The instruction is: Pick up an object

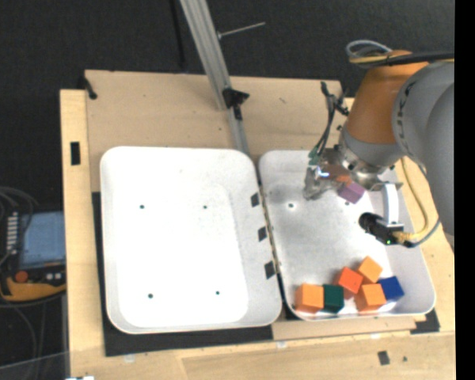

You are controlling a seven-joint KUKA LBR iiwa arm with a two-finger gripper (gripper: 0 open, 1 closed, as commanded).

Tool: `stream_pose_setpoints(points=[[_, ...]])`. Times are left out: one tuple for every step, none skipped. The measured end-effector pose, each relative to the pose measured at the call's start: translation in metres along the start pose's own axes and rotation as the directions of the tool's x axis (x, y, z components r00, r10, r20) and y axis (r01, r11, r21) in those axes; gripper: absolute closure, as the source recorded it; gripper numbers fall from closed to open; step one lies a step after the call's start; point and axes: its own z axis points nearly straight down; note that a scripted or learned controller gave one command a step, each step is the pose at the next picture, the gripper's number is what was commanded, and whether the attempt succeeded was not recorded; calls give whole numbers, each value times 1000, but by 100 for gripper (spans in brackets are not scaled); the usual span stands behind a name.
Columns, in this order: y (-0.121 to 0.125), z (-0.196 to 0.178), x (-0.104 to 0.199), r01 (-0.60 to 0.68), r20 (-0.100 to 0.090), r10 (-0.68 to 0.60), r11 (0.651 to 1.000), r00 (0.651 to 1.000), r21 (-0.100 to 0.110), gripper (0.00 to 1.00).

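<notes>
My gripper (pixel 326 179) hangs over the far part of the right bin (pixel 301 228), under the arm's orange band. A small purple block (pixel 351 191) shows right beside the gripper's lower edge, partly hidden by the wrist; I cannot tell whether it is held or lying on the bin floor. Several blocks are clustered at the bin's near end: an orange one (pixel 310 296), a green one (pixel 333 297), two more orange ones (pixel 351 279) (pixel 370 269), another orange (pixel 371 296) and a blue one (pixel 391 288).
The left bin (pixel 182 236) lies beside the right one, with black clips (pixel 263 233) along the shared edge. A slanted metal pole (pixel 210 46) rises from the bench behind the bins. Cables and a black connector (pixel 374 225) hang from the arm.
</notes>
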Motion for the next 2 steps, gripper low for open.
stream_pose_setpoints(points=[[2,-43,-1,6,0,-6,1000,1000,1,100],[-3,-57,46,10,-2,-10,1000,1000,3,100]])
